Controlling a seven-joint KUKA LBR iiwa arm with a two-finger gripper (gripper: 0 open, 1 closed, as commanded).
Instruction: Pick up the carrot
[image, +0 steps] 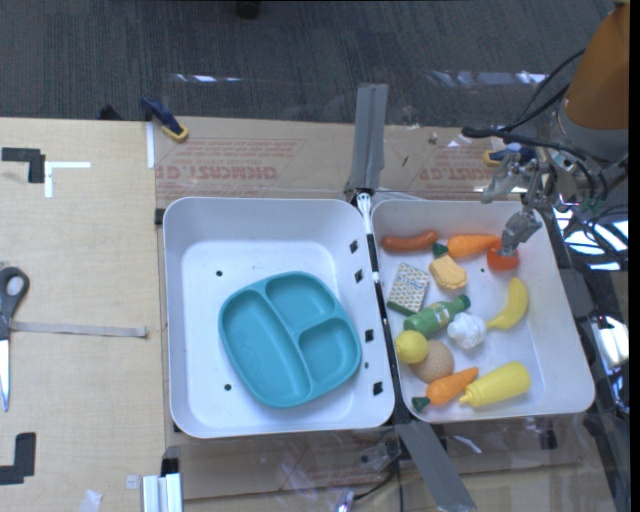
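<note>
Tapered, smooth plastic carrot (446, 388) lies beside yellow bottle (497, 385).

Arm (600, 60) cut off by the top right edge. Gripper (518, 232) finger state indistinct. Scissors (8, 330) cropped at the left edge. Red item (503, 261) beneath the gripper unidentifiable.
</note>
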